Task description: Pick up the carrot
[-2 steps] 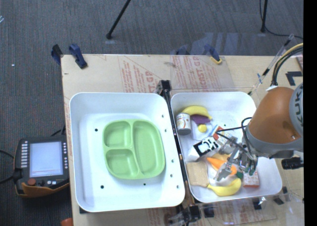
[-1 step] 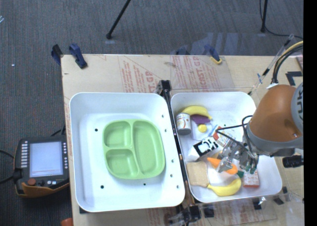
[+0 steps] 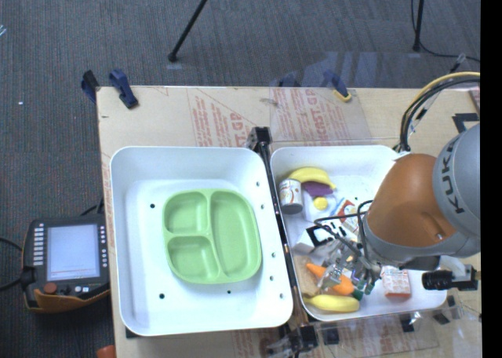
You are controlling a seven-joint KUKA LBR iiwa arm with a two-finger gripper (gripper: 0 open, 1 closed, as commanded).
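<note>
The carrot (image 3: 314,270) is a small orange wedge, smooth and plastic-looking, lying in the near part of the right bin (image 3: 369,154), just left of the gripper (image 3: 351,275) and above a yellow banana (image 3: 333,302); the gripper hangs low over the clutter beside it, and I cannot tell how it is set, since the arm (image 3: 408,211) with its rounded orange band covers much of it; the carrot looks free of it. Further back in that bin lie a second curved banana (image 3: 307,175), a purple eggplant (image 3: 317,188) and a small tin can (image 3: 290,195) on its side; a red and white packet (image 3: 396,283) sits at the right. The left bin (image 3: 129,215) holds a pale green tray (image 3: 212,235) with three compartments, glossy, with rounded corners. Both bins rest on a cardboard-covered surface (image 3: 188,117).
</note>
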